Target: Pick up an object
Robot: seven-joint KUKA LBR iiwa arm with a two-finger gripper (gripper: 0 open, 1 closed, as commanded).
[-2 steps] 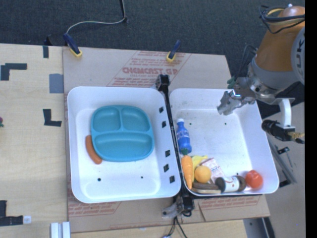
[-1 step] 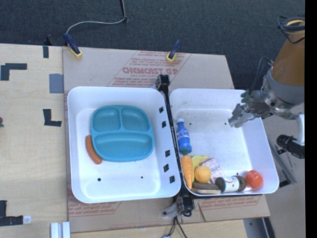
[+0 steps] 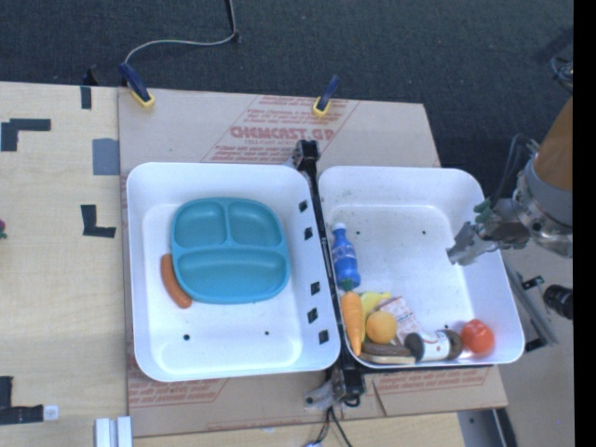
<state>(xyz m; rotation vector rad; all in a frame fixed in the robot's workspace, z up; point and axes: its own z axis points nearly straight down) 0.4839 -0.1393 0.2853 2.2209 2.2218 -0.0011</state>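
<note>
the grey two-finger gripper (image 3: pixel 466 248) hung over the right white bin's (image 3: pixel 419 186) far edge, grip state unclear; the round red tomato-like toy (image 3: pixel 477 336) lay nearest, toward the bin's near corner

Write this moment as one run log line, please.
hand: over right bin right rim, holding nothing | blue bottle, carrot, tomato: untouched | pick: not yet done

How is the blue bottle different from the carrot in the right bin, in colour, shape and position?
The blue bottle is blue with a white cap; the carrot is orange. The bottle has a rounded body and a narrow neck, while the carrot tapers to a point. The bottle lies further up the bin in the camera view; the carrot lies below it, beside the pile of other items. Both lie lengthwise along the left wall of the right bin.
</note>
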